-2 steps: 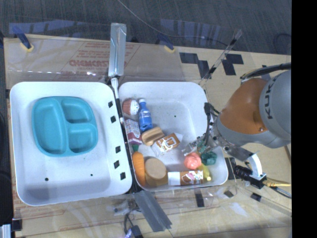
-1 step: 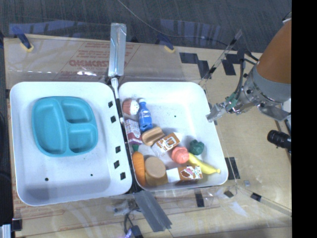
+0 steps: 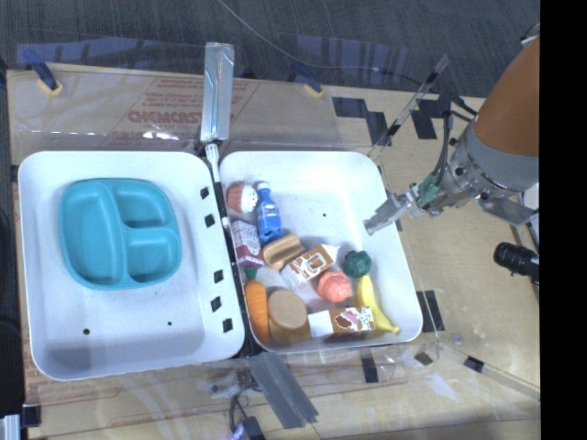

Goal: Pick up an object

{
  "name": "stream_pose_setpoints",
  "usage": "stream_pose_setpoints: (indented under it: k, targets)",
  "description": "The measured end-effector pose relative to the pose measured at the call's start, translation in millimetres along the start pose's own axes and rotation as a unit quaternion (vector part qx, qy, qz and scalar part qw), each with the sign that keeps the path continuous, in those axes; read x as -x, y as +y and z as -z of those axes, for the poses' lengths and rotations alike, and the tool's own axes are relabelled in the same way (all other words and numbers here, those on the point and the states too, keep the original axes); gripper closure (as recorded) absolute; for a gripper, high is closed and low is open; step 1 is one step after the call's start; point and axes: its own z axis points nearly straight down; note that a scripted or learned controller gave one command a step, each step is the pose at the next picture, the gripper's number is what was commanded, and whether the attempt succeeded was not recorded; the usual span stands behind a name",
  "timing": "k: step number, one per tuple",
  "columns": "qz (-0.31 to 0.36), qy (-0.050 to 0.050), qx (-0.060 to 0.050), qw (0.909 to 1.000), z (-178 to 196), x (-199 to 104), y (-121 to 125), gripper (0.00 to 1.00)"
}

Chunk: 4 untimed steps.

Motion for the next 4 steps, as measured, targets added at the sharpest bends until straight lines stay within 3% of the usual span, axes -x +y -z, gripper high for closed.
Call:
stream_pose_setpoints:
  k: [1,2,3,4]
  targets:
    - [0.019,0.004,-0.006,0.9998,-187,8,-34,0.00]
    - [-0.156,0.003,-0.002,0.9878,-233,-53,3,0.00]
    - [-0.155,0.002,-0.002,0.9880,-223,-53,4,1.00]
    - [-0.128,0.001,0.001,0.9917,-145,-76,36,1.00]
